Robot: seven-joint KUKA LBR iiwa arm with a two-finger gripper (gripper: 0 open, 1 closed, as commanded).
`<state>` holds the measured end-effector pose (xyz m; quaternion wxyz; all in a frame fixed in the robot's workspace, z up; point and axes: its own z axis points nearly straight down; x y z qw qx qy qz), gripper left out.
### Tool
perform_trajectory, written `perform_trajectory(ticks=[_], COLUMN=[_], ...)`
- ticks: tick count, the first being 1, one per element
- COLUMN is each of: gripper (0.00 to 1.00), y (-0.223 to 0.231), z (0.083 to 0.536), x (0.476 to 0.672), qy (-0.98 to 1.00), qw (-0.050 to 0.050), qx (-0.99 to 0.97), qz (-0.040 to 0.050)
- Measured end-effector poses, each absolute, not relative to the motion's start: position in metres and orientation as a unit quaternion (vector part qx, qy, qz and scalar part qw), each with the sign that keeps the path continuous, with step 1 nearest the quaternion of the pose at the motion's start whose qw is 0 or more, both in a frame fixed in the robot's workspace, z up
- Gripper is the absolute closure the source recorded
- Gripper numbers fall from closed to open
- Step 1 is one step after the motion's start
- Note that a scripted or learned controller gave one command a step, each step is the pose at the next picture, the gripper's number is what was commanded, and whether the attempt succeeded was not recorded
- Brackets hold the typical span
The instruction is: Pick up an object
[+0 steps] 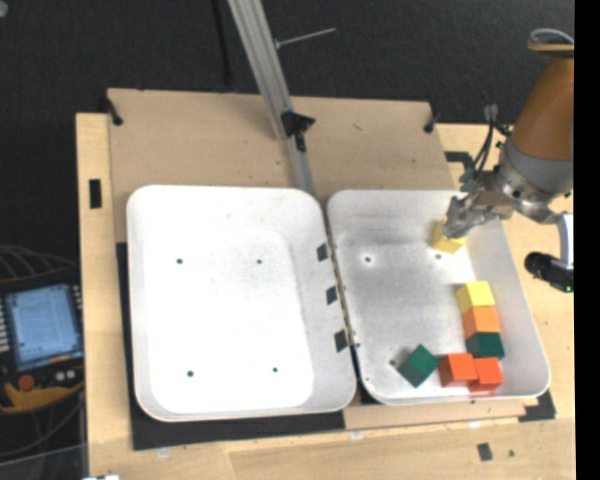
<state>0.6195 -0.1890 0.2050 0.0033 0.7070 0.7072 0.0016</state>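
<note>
Where the right bin (375,298) comes nearest me, I note green, orange and yellow blocks (475,343) clustered. Farther back, the gripper (464,213) sits over a lone yellow block (446,238), tilted; whether it is held I cannot tell. I judge it light, rigid, smooth; best taken across opposite flat faces.

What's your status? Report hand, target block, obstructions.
Hand over right bin, at yellow block; grip unconfirmed. Other blocks clustered near bin's right corner, apart from it. Nothing blocking.
</note>
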Motion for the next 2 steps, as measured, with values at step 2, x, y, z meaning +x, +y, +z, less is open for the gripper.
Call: perform_trajectory(ticks=[2], gripper=[1.00], y=[-0.144], z=[0.244], x=[0.631], qy=[0.709], qw=[0.002], qx=[0.705], qz=[0.0012])
